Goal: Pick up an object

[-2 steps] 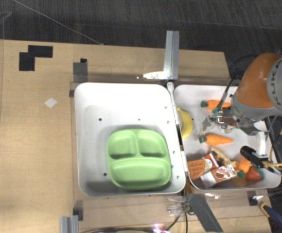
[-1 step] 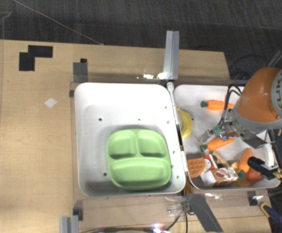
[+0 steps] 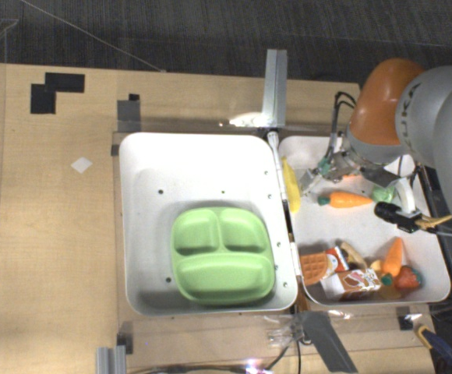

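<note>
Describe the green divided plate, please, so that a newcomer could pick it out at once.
Look at the left white bin of the two on the bench. Toward its near side lies the green divided plate, with two small compartments above one long one. It is the largest green thing in view, while the toy carrot and other small items lie in the right white bin.

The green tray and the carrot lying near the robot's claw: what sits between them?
In the camera view, between the green tray and the carrot come the bins' adjoining walls and a yellow banana-like piece lying along the right bin's left wall.
</note>
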### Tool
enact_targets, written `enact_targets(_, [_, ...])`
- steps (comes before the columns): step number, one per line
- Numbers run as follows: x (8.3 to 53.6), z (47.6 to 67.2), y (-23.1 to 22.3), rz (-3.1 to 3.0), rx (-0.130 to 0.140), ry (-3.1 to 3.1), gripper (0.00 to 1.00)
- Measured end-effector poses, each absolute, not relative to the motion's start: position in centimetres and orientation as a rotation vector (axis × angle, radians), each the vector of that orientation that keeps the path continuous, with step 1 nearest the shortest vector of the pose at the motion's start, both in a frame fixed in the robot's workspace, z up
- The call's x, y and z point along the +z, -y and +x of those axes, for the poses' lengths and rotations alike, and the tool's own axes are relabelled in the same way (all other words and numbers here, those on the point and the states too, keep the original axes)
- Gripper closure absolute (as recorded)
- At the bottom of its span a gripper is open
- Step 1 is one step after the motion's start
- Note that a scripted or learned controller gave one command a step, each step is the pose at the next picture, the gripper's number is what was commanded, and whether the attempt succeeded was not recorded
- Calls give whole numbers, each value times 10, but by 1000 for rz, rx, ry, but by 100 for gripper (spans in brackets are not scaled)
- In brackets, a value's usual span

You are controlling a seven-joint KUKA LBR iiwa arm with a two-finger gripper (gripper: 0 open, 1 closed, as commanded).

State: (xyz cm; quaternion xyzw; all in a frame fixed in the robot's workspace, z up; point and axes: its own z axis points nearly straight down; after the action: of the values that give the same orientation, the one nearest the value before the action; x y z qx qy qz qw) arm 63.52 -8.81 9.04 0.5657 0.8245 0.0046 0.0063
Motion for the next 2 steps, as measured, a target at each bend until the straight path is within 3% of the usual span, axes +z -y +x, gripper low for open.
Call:
enact_targets(1, [188, 635, 75, 1434, 7, -2785, 0])
enact_targets(2, [96, 636, 100, 1621, 7, -2683, 0])
